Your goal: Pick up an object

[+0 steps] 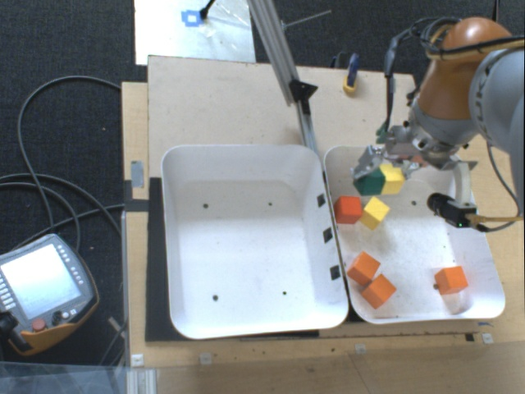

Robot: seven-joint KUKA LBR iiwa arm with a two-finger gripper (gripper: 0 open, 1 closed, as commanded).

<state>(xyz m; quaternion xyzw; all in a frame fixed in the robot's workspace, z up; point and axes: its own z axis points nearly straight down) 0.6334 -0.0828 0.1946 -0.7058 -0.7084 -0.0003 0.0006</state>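
My gripper (373,167) hangs over the far left part of the right bin (480,245). It is right above a green block (371,183) and a yellow block (394,180) that sit side by side. Whether it touches either block is hidden by the wrist. Just in front of them lie a red block (349,209) and a second yellow block (376,213). Two orange blocks (364,267) (379,290) rest near the bin's front left. A third orange block (450,280) sits at the front right.
The left bin (246,236) stands beside the right one, sharing a raised wall (326,220). A slanted metal pole (275,39) crosses the back of the bench. A black cable part (452,208) hangs by the arm over the right bin.
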